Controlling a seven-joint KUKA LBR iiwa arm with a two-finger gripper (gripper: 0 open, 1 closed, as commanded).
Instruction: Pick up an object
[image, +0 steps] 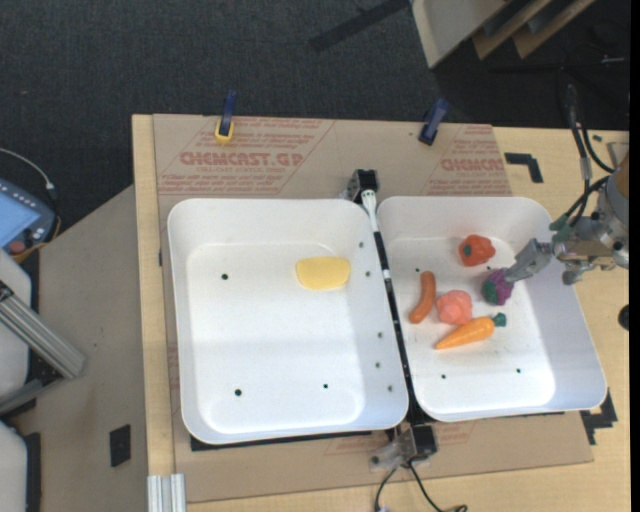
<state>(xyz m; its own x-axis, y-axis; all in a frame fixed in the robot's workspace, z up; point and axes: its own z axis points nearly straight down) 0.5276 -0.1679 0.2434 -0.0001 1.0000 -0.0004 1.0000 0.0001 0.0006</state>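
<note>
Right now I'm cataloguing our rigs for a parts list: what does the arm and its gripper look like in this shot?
Little of the arm shows at the right edge: a pale grey wrist housing with dark cables looping above it. From it a slim grey gripper reaches out over the right bin. No markings are legible.

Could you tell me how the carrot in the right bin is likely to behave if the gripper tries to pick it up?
The carrot looks like a rigid toy, so it probably won't flex. Its tapered, rounded body may slip out of the fingers or roll if nudged. It lies close beside the pink piece, which could get bumped.
</note>
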